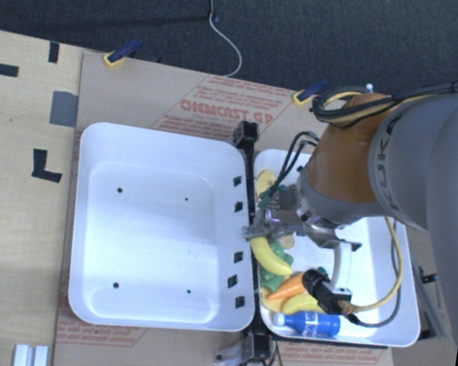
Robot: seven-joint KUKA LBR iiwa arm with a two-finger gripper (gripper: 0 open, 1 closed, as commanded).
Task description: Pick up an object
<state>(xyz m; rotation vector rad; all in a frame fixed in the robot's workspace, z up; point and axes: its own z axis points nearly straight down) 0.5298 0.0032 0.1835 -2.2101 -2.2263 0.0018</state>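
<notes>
The arm (388, 160) reaches in from the right and hangs low over the right bin (400, 330), its orange band and grey wrist covering much of that bin's upper half; the gripper (273, 221) sits at the bin's left side, close against the dividing wall between the two bins, just above a yellow banana (270, 258); how far the jaws stand apart cannot be told, as the wrist and its metal parts hide them from above, and nothing can be seen clamped between them; the banana lies slanted along the left wall of the right bin, touching or nearly touching the gripper's lower edge; below it lies an orange carrot-like piece (286, 288) over something green, then a second yellow piece (300, 305), and at the bin's front edge a blue bottle (312, 323) lies on its side; another bit of yellow (265, 181) shows near the top left corner of the same bin, behind the gripper; a yellow cable (393, 277) loops down from the wrist over the bin's right part; the left bin (89, 225) lies just beside the right one; both rest on a brown cardboard sheet (215, 107) on the wooden bench (0, 211)
</notes>
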